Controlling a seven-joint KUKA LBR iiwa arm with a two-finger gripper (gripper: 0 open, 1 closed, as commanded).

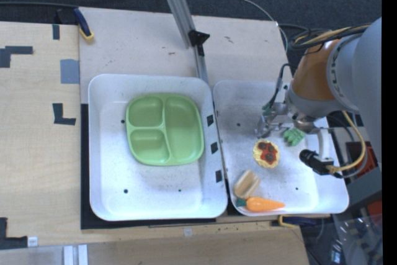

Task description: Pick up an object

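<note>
In the right bin (242, 102) lie a small yellow tart with red filling (267, 154), a tan bun (246, 183), an orange carrot (265, 204) along the front wall and a green piece (293, 136) partly under the arm. My gripper (267, 124) hangs low over the right bin, just above and slightly left of the tart, close beside the green piece. Nothing shows between its fingers.
The left bin (105, 152) holds a green divided plate (165, 129). A grey pole (177, 0) slants down from the top to the wall between the bins. The arm's grey and orange wrist (322, 77) and black cables cover the right bin's far right side.
</note>
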